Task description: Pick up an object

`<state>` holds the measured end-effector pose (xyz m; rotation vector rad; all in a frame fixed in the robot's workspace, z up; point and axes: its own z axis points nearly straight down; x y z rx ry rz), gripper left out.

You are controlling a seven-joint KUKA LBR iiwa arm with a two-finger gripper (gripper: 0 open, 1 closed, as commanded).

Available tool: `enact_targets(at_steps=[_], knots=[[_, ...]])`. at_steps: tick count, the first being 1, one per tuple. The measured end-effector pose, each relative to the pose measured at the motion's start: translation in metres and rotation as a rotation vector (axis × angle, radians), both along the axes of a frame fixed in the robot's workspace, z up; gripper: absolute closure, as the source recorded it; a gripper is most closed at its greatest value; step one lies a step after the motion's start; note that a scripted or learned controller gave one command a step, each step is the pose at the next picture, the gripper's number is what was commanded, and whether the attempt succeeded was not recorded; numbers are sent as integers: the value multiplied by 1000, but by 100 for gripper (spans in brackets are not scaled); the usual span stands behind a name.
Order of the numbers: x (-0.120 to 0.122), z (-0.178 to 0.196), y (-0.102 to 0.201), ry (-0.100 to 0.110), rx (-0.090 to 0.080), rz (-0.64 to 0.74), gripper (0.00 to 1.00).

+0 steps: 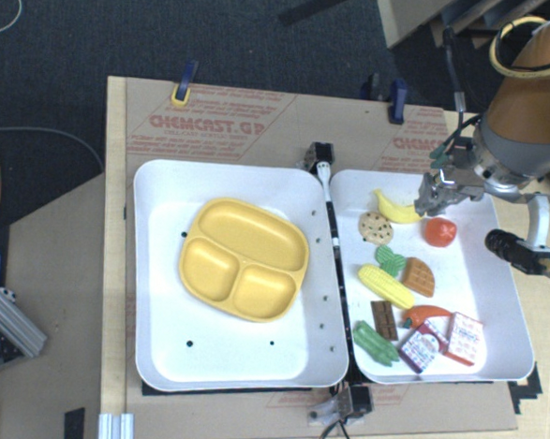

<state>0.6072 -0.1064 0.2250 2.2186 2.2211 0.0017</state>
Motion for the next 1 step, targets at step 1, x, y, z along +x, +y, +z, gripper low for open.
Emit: enact_targets(at_steps=[1], knots=[[9,1,51,0,2,5,100]])
